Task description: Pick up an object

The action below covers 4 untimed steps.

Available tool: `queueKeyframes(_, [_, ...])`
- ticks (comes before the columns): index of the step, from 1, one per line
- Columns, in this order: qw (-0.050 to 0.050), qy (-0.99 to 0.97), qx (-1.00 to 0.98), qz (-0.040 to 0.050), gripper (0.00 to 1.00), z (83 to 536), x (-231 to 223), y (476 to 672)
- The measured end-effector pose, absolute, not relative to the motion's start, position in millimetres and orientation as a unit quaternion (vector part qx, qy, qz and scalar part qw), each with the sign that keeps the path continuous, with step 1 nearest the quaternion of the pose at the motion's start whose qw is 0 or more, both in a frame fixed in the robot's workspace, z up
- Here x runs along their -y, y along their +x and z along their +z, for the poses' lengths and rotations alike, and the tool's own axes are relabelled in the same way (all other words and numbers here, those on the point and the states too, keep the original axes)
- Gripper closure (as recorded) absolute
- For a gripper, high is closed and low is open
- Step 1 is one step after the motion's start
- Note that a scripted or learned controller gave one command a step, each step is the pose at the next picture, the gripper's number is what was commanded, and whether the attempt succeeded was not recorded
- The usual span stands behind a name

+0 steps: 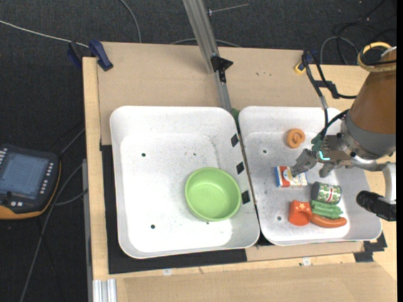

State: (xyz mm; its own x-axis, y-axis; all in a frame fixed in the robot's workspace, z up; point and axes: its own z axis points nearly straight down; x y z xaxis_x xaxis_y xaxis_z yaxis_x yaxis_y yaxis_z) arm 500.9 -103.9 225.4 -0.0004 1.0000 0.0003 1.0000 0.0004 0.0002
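Dark carpet surrounds the tabletop [164, 74] carrying two white bins. Over the right bin [271, 131], the gripper [315, 162] hovers with fingers spread apart, gripping nothing, just above a small box [286, 177]. Near it lie a green can [327, 193], a red toy [301, 212] and an orange ball [295, 138]. A green bowl [213, 194] sits in the left bin [157, 137].

Arm enters from the right, orange band uppermost, grey wrist section beneath it. Wrist points toward the left, angled downward over the right-hand bin. Tool [313, 162] sits low at the wrist's end; its dark fingers [302, 164] extend leftward and down, spread apart, nothing visible between them.
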Motion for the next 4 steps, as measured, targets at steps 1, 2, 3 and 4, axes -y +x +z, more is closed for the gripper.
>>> queueKeyframes(1, [0.0,-0.707,0.707,-0.0002,0.0,225.4,103.9,500.9])
queueKeyframes(2, [0.001,-0.707,0.707,0.0011,0.0,181.8,109.0,497.5])
queueKeyframes(3, [0.002,-0.707,0.707,0.0012,0.0,134.7,112.5,504.5])
queueKeyframes(4, [0.001,-0.707,0.707,0.001,0.0,93.7,112.2,503.5])
